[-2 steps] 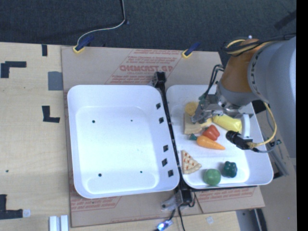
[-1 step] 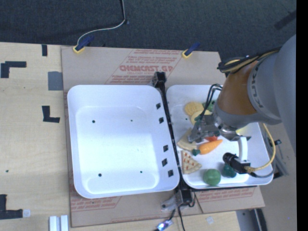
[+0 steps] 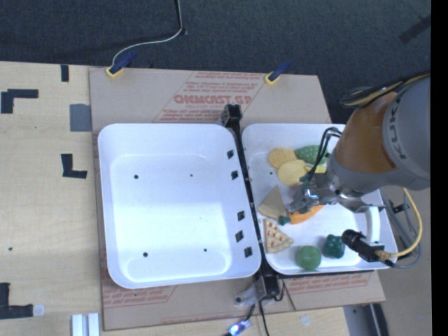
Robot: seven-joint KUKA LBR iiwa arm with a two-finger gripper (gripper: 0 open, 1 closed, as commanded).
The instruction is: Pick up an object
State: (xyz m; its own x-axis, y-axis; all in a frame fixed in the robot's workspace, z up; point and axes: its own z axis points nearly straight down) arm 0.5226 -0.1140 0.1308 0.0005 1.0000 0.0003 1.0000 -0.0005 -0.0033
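**Arm Down Among the Toys in the Right Bin**

The desk (image 3: 42, 208) carried two white bins; the left bin (image 3: 168, 201) lay beside the right bin (image 3: 280, 264). Over the right bin the grey arm (image 3: 381, 145) reached low, its jaws (image 3: 306, 198) just above an orange piece (image 3: 306, 216) near that bin's middle; whether they stood apart or together could not be told. A yellow piece (image 3: 291, 172) lay toward the bin's far side, a pizza slice (image 3: 276, 238), a green ball (image 3: 307, 257) and a dark green piece (image 3: 333, 246) toward its near side. The step looked like the descent to grasp; next would come closing squarely on the orange piece, then lifting.
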